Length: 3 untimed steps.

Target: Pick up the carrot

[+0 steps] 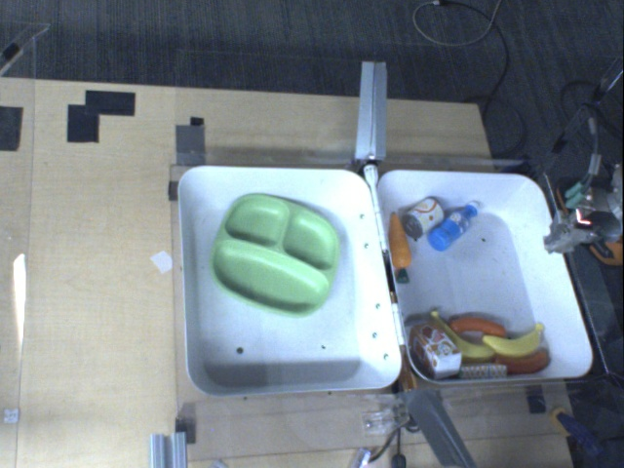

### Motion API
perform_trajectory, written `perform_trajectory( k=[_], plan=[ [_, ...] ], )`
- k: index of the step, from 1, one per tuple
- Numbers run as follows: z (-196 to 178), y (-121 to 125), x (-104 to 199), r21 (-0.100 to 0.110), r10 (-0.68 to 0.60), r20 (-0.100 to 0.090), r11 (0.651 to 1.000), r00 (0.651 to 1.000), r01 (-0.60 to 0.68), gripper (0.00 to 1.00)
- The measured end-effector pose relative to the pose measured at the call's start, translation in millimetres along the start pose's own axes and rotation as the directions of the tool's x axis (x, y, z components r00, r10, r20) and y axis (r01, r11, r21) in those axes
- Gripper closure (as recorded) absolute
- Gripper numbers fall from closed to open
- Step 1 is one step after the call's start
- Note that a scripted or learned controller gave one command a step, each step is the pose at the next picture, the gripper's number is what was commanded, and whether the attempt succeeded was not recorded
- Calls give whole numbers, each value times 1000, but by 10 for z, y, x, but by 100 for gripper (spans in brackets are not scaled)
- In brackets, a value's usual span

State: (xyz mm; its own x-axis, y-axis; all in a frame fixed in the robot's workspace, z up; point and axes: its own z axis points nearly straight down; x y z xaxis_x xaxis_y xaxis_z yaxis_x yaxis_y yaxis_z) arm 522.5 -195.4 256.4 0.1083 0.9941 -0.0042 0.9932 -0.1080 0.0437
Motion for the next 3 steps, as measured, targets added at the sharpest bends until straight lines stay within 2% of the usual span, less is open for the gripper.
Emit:
perform_trajectory(
  k=[1, 2, 3],
  plan=[
    [-111, 25, 14, -6, -9, 0, 1000, 1000, 9, 100],
    [983, -384, -41, 36, -331, -17, 943, 943, 332, 100],
    [1496, 307, -48, 40, 218, 6, 975, 976, -218, 100]
  ],
)
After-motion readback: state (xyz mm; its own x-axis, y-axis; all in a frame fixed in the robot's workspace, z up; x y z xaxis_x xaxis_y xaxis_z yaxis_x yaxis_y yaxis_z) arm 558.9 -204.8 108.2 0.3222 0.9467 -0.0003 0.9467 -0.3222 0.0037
